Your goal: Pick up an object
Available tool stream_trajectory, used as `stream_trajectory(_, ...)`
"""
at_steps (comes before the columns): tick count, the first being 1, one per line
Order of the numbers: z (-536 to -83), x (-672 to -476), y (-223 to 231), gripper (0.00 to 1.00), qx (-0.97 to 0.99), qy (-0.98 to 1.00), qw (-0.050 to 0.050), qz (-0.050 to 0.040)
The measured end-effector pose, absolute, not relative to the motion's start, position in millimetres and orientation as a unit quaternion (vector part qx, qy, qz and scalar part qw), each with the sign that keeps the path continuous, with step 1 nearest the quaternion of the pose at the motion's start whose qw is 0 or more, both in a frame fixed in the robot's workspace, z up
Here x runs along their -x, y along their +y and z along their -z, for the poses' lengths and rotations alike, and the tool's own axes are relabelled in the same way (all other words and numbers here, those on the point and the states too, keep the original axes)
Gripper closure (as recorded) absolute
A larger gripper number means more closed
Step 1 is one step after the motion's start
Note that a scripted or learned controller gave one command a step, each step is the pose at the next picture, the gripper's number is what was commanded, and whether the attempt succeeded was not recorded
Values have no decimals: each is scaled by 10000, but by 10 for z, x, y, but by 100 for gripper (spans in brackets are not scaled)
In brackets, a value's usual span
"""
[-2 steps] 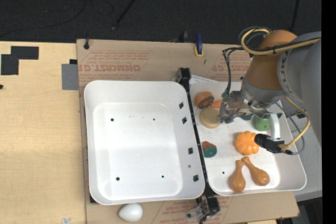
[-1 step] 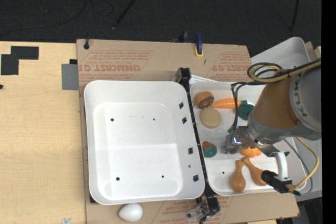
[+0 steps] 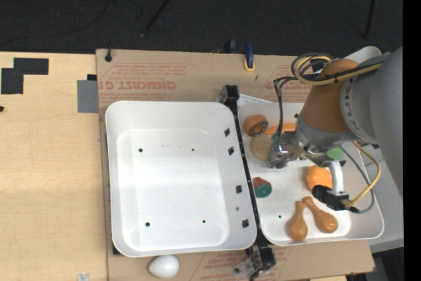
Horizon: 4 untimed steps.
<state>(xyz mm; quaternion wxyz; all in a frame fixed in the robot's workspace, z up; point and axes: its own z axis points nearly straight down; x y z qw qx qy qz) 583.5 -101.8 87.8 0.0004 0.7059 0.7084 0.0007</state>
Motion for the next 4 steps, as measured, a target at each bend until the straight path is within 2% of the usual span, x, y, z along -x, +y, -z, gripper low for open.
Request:
stream_trajectory(1, -1337, -6331, -813, 100, -7058, 7084, 16, -19)
stream_trajectory(2, -858, -5682, -1187, 100, -7088, 7054, -27, 18)
stream_trajectory(3, -874, -5705, -1179, 0, -7081, 7061, -17, 8)
stream_trajectory(4, -881, -6446, -1033, 0, -7059, 7083, 9, -10)
